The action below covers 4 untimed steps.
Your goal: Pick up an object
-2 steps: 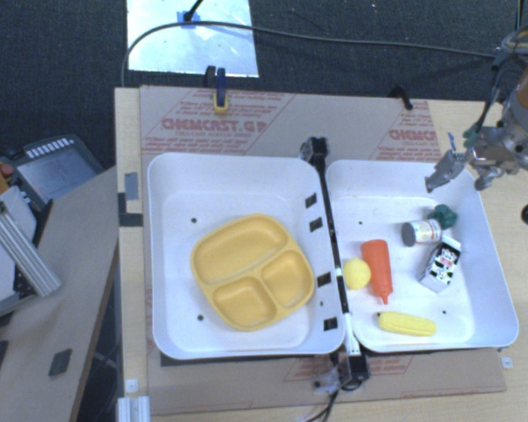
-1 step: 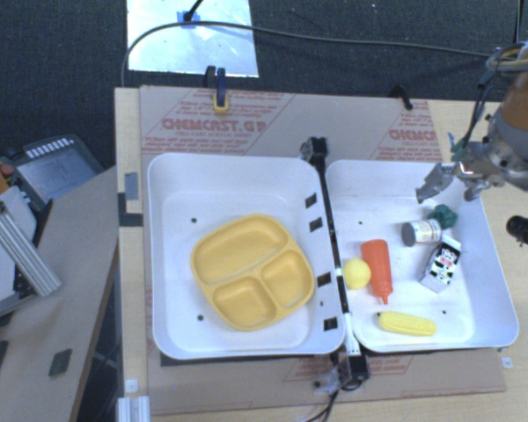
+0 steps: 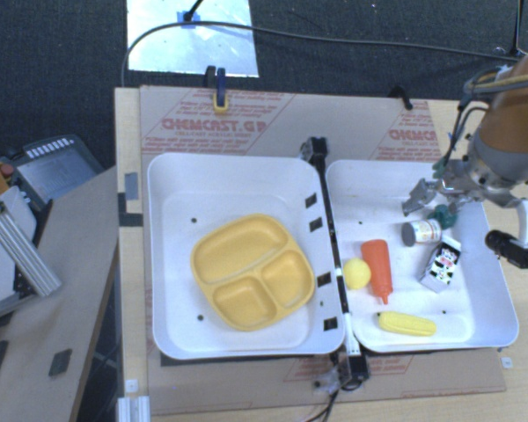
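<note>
Where the arm (image 3: 510,121) enters from the right, its hand (image 3: 431,199) hangs over the upper part of the right bin (image 3: 497,323); whether its metal fingers are spread or closed cannot be told, and nothing is visibly between them.

Both bins are shallow, white, smooth plastic with rounded corners, set side by side on a cardboard sheet (image 3: 273,117) that covers the bench (image 3: 123,130).

Left bin (image 3: 172,236) contents:
- One yellow plastic tray (image 3: 251,271), rounded and divided into three compartments, lying flat near the middle.

Right bin contents:
- A small grey cylinder (image 3: 420,232) with a light label, lying on its side just below the hand.
- A small teal item (image 3: 443,216), just beside the cylinder; its shape is too small to tell.
- A white carton (image 3: 440,265) with black patches, box-shaped, right of centre.
- An orange bottle (image 3: 379,269), tapered, lying lengthwise.
- A yellow ball-like fruit (image 3: 357,273), touching the bottle's left side.
- A yellow corn cob (image 3: 407,324), ribbed, near the front wall.
</note>
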Tool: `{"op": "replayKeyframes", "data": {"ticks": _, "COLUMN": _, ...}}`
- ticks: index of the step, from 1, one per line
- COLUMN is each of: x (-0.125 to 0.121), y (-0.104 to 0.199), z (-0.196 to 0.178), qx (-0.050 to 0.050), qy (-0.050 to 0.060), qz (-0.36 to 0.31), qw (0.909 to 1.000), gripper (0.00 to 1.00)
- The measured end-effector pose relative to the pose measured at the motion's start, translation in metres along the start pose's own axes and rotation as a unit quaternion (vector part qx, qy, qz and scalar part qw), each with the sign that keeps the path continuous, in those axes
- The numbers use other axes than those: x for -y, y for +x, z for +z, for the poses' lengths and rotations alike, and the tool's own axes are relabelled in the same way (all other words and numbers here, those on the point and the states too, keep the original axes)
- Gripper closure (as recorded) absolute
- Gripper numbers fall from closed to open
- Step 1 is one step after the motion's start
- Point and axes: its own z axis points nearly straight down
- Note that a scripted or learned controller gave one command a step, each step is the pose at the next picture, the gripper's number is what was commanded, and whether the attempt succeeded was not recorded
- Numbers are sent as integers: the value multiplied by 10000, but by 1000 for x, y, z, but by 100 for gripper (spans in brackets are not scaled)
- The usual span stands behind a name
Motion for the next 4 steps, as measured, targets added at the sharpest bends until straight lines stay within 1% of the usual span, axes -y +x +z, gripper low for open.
{"op": "replayKeyframes", "data": {"ticks": 1, "x": 2, "y": 4, "z": 57, "qx": 17, "qy": -51, "qz": -4, "qw": 10000, "gripper": 0}}
{"op": "replayKeyframes", "data": {"ticks": 2, "x": -1, "y": 3, "z": 41, "qx": 39, "qy": -108, "qz": -4, "qw": 9999, "gripper": 100}}
{"op": "replayKeyframes", "data": {"ticks": 3, "x": -2, "y": 7, "z": -7, "qx": 8, "qy": -47, "qz": -17, "qw": 10000, "gripper": 100}}
{"op": "replayKeyframes", "data": {"ticks": 4, "x": -3, "y": 7, "z": -31, "qx": 9, "qy": -40, "qz": -15, "qw": 10000, "gripper": 100}}
